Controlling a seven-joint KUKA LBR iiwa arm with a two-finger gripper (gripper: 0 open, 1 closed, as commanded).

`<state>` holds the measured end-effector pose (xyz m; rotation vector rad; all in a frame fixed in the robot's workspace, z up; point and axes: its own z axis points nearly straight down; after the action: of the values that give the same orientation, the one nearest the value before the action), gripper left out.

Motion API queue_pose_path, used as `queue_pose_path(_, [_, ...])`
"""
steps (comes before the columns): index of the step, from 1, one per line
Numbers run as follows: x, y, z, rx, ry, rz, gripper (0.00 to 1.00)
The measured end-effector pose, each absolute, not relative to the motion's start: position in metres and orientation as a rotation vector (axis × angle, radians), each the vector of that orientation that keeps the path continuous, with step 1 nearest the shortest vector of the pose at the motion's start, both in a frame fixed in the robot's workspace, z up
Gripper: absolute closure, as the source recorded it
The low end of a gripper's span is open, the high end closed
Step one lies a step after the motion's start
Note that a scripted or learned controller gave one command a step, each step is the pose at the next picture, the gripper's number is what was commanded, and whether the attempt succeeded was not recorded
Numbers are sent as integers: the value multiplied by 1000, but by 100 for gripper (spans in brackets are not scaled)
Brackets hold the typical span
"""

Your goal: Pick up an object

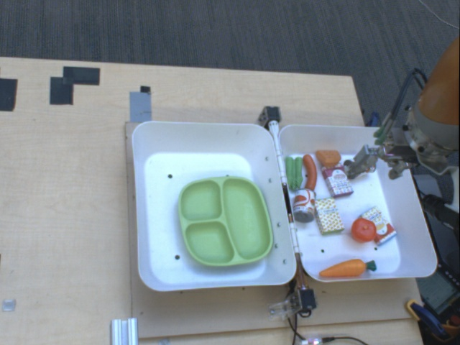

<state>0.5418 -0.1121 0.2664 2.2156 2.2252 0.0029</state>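
hovering gripper (361, 162) above the right bin (420, 228), jaw state unclear.
best to descend squarely onto the nearby small box (338, 182).

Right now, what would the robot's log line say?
gripper: over right bin, nothing seen held | carrot: near front edge | green tray: left bin

The print on the small cartons (330, 215) is too blurred to read.
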Motion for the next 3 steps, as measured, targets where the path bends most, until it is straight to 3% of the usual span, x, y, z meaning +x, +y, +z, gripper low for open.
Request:
queue_pose_path(1, [507,-204,182,2219,2221,0,0])
queue_pose_path(2, [493,-162,99,2208,2214,12,0])
queue_pose_path(3, [495,-163,109,2205,2208,14,100])
